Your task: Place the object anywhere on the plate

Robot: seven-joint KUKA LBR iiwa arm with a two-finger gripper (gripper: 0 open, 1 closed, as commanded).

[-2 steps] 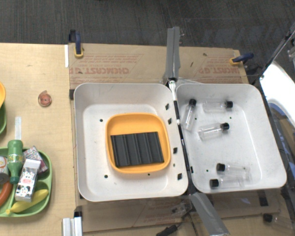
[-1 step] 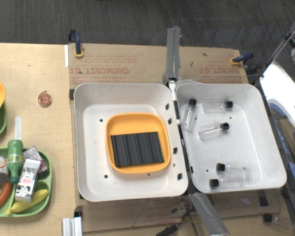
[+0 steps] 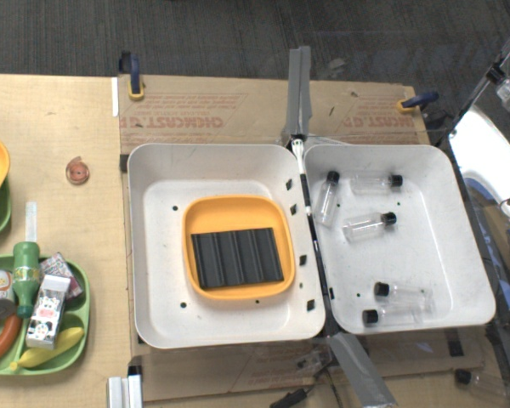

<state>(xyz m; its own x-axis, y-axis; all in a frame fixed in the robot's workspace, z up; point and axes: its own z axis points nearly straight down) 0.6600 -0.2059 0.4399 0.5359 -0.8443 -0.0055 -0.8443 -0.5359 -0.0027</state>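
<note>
Orange plate (image 3: 236, 208) sits in the left bin (image 3: 157, 253) at mid-frame with a dark ribbed pad (image 3: 237, 257) on it. The clear black-capped vials (image 3: 368, 225) are all scattered in the right bin (image 3: 446, 236), none on the plate. Can't tell whether the gripper is open or closed.

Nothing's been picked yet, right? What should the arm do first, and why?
Probably reach into the right bin and come down over the middle vial. It lies apart from the others, so it looks easiest to grasp. The plate in the left bin bears a dark ridged block, no vial.
</note>
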